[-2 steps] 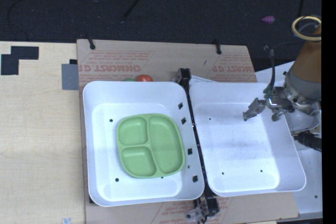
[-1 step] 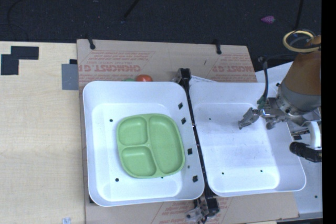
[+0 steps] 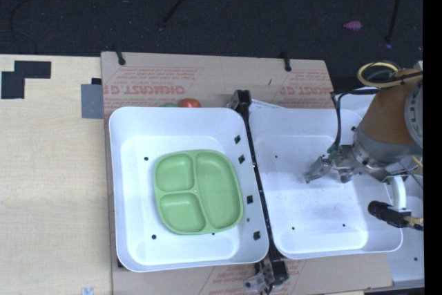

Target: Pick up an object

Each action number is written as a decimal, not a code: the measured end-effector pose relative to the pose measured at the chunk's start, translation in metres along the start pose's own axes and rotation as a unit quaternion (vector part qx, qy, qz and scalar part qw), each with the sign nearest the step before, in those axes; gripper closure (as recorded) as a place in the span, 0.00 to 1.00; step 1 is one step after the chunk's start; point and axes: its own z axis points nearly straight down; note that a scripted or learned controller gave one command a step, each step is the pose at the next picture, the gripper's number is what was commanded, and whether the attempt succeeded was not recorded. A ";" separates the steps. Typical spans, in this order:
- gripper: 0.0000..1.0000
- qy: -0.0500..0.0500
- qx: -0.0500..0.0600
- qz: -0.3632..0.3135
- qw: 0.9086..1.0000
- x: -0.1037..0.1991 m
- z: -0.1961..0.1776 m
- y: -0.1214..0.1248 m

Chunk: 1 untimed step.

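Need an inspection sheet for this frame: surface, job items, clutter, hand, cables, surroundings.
Surface: two shallow white bins side by side on a cardboard sheet; left bin, right bin.
Job's things: green divided plate with three compartments, lying flat in the left bin.
Clutter: a red-orange object behind the left bin's far rim, partly hidden.
Hand: hand low over the right bin, reaching in from the right; nothing seen between its fingers.
Cables: black cable running down to the wrist; yellow loop above the arm; dark cords on the floor beyond the bench.
Surroundings: light wooden benchtop on the left, dark floor beyond.
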 end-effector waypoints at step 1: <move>1.00 0.000 -0.001 0.001 1.000 -0.001 -0.013 0.001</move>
